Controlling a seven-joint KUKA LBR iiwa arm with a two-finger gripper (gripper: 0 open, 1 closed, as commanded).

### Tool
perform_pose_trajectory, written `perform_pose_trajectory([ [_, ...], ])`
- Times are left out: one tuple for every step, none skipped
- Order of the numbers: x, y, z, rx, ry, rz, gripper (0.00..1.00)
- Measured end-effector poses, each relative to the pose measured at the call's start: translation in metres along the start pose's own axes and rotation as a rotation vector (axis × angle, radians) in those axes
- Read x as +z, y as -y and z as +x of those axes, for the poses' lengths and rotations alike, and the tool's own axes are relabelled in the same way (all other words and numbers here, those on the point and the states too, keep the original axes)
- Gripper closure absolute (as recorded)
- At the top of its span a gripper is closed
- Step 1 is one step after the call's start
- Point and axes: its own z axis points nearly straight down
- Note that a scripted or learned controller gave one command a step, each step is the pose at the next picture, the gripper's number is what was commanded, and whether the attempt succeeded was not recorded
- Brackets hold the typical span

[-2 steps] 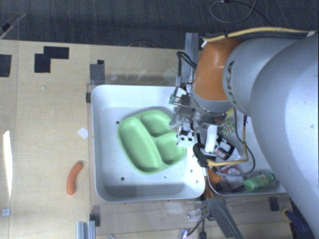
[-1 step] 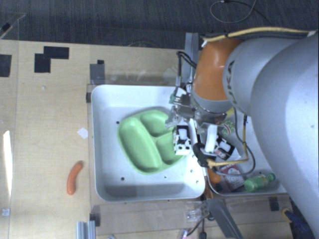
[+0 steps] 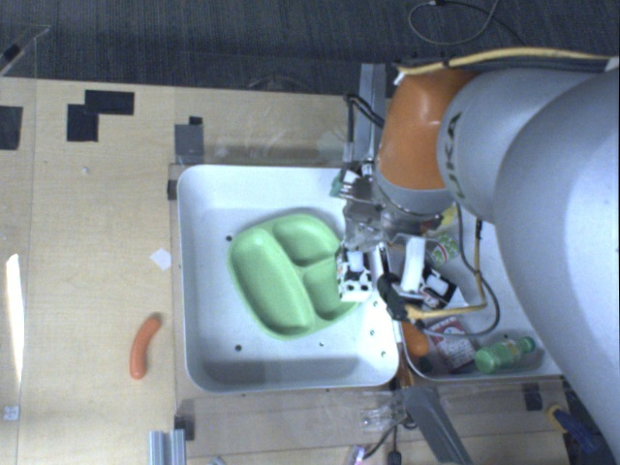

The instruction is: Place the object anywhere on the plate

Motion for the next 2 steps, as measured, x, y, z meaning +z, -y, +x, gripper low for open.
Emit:
perform_pose_trajectory([
  [-0.035,-0.026,-0.013,0.096,0.002,0.001,1.0],
  [0.009,-0.072,-0.016,0.099,0.003,0.001,1.0],
])
